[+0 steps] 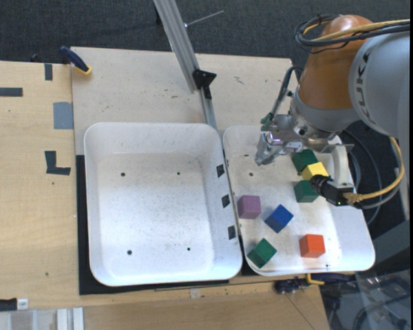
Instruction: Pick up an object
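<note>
Over the right bin [351, 253], the pincer [267, 151] hangs above bare floor.
Whether it is released or clenched, I cannot tell; purple block [248, 206] lies near below.

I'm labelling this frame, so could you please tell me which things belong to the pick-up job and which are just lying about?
Job:
gripper
right bin
purple block
blue block
orange block
green blocks
yellow block

Lying about:
left bin
metal pole
blue-and-yellow clamp

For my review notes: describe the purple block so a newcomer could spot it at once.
Look in the right bin, the one under the arm. Along its left wall, about halfway down, sits the purple block, just left of the blue block. It is the sole purple piece among the blocks.
</note>
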Controlling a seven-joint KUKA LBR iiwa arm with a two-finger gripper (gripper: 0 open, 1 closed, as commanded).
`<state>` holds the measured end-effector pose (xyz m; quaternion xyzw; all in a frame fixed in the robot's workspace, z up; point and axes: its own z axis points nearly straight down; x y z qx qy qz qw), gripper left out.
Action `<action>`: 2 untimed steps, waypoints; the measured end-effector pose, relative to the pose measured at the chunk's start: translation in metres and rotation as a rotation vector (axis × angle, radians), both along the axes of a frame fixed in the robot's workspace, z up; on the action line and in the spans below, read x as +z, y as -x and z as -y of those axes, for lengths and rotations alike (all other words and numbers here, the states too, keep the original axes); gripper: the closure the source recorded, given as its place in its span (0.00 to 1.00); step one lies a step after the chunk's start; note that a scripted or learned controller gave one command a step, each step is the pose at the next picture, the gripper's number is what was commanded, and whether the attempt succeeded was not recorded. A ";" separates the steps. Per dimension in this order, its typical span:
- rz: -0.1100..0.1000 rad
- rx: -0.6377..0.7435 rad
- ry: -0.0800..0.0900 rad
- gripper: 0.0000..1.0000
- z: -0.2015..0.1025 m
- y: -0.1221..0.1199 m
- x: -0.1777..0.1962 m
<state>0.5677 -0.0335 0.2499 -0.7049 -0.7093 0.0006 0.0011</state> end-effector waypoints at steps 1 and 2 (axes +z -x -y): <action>0.002 0.001 -0.001 1.00 -0.055 -0.026 0.003; 0.001 0.001 0.000 1.00 -0.109 -0.041 -0.003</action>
